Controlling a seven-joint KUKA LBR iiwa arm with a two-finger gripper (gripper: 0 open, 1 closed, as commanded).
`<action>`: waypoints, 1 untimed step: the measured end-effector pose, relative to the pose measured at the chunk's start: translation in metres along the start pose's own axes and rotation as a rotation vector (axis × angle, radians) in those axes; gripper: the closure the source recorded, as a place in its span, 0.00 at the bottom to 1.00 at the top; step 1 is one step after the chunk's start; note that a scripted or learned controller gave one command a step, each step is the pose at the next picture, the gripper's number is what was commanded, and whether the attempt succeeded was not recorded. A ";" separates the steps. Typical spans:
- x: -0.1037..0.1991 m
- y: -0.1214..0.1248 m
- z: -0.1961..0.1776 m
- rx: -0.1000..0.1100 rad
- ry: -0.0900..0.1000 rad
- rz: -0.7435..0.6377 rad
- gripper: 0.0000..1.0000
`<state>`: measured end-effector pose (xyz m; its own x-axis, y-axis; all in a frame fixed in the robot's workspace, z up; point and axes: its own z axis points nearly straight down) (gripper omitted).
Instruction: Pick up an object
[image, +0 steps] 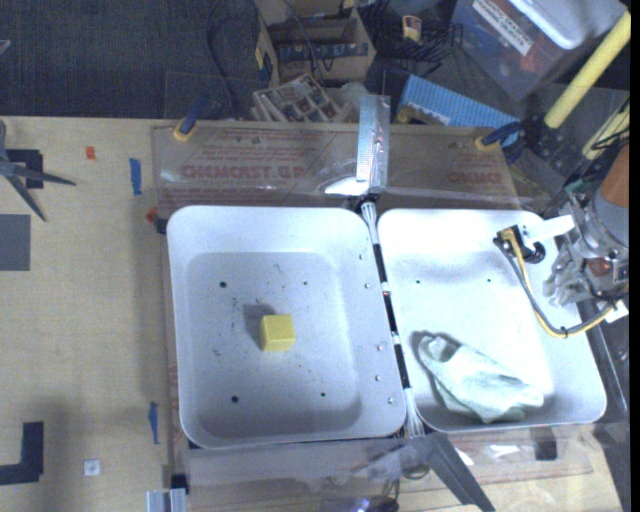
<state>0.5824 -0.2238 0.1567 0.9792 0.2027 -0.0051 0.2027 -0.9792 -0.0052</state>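
Observation:
A small yellow block (278, 332) rests on the floor of the left bin (200, 240), near its middle. A crumpled pale green and white cloth (478, 380) lies in the right bin (450, 240), toward its front edge. My gripper (575, 282) hangs at the right bin's right rim, well to the right of the cloth and far from the block. A yellow cable loops beneath it. Nothing shows in its grasp.
A metal divider (385, 300) runs between the two bins. Clear plastic sheeting (300, 170) with clamps sits behind the bins. Cluttered boxes and cables lie beyond the bench at the back. Bare wood bench (80, 300) spreads to the left.

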 end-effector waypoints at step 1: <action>-0.101 -0.020 -0.013 0.000 0.000 0.001 1.00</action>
<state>0.4794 -0.2250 0.1708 0.9794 0.2021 -0.0047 0.2021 -0.9794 -0.0049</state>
